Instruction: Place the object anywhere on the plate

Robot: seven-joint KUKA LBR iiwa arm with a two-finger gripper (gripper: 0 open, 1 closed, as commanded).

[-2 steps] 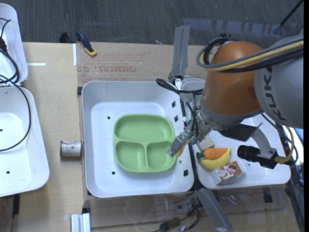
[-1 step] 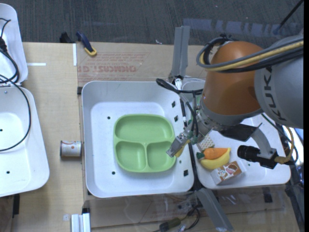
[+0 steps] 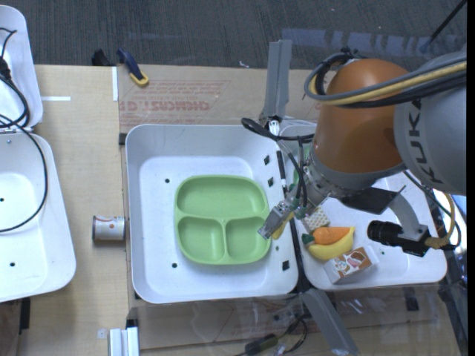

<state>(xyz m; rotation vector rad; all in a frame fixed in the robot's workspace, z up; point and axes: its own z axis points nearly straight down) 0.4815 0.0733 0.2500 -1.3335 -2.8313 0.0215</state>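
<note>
Here we have the gripper (image 3: 276, 222) hanging low over the right rim of the green divided plate (image 3: 222, 219), which lies in the left of the two white bins (image 3: 141, 199) reached by the arm. Something small and greyish with a yellowish tip sits at the fingers, right at the plate's right edge, but we cannot make out whether it is a held object or part of the gripper itself, and we cannot tell whether the fingers are apart or together.

The loose things we can name lie in the right bin (image 3: 415, 271), close to its left wall: a banana (image 3: 326, 251) with an orange carrot-like toy (image 3: 334, 235) resting on top of it, a small printed carton (image 3: 350, 264) just beside them toward the bin's front edge, and a small checkered block (image 3: 316, 218) touching the orange piece on its far side.

From the gripper, that cluster lies to the right and slightly toward the bench's front edge, across the wall where the two bins meet. The banana's long axis runs roughly left to right, along the bench's front edge.

We judge that if the fingers do carry something, the release point is already over the plate's right compartment; if not, the arm has a short reach back over the dividing wall.
</note>
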